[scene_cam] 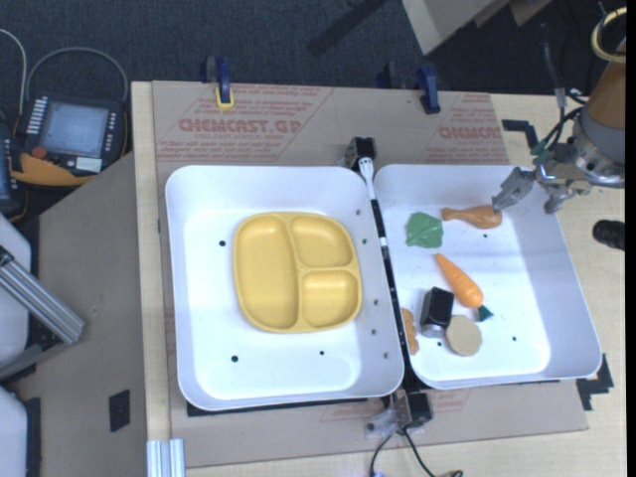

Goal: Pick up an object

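Note:
The right bin (556, 296) holds several small items. A green leafy piece (424, 230) and a tan drumstick-shaped piece (472, 217) lie at the far side. An orange carrot (459, 280) lies mid-bin, with a black block (436, 308) and a beige disc (463, 338) nearer the front. A small orange piece (408, 331) rests against the bin's left wall. My gripper (532, 193) hangs over the bin's far right corner, just right of the drumstick. It is open, with nothing between its fingers.
The left bin (199, 346) carries a yellow divided plate (296, 269) in its middle. The two bins meet along a black-edged seam (383, 256). A teach pendant (70, 132) sits off the bench at far left.

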### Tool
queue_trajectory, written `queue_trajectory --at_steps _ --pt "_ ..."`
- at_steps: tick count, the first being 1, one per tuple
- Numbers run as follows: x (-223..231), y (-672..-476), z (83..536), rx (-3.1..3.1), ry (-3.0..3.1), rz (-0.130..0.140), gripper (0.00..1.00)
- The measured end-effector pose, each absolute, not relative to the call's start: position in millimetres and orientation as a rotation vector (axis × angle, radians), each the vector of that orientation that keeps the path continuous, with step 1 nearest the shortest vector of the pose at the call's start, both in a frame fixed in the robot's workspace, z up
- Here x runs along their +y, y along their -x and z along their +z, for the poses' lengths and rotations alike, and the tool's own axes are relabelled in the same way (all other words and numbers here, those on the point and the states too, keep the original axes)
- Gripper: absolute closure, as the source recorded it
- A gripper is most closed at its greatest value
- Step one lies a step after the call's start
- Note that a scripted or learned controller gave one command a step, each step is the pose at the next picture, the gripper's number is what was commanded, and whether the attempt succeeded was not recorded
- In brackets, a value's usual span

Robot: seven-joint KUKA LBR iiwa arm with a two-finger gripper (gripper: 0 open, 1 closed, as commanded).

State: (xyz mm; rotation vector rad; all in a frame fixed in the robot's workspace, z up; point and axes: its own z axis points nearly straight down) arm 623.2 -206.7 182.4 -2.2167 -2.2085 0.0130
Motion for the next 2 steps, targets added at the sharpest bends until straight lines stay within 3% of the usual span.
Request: queue_trajectory --at_steps 1,2 --pt "-206 -626.8 192 -2.222 2.222 0.000 0.00" --pt "-206 -627.5 149 -2.219 2.218 0.004 0.00"
